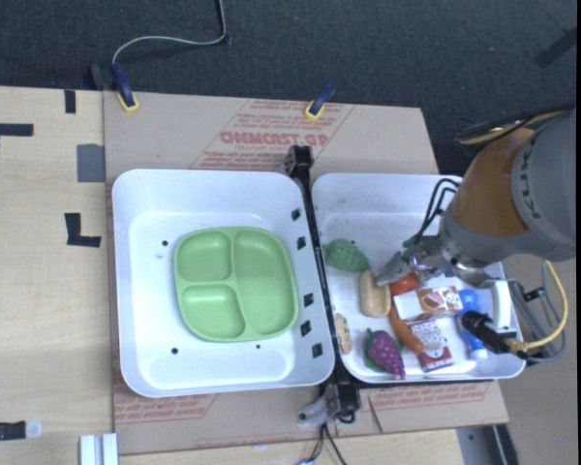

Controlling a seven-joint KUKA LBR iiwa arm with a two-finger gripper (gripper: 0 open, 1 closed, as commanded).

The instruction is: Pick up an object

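One fixed camera looks down on my table [39, 260] from above, at a slant and from a middling height, taking in both bins: the left bin [140, 201] and the right bin [387, 194]. My arm [523, 197] enters from its right.

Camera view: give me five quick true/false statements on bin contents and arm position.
1. The green divided plate lies in the left bin. True.
2. The purple grapes sit on the plate. False: they lie in the right bin, near its front edge.
3. The gripper is over the right bin. True.
4. The green leafy toy lies outside both bins on the cardboard. False: it is in the right bin, close to the divider between the bins.
5. The plate's compartments hold toy food. False: the plate's compartments are bare; the toy food is in the right bin.
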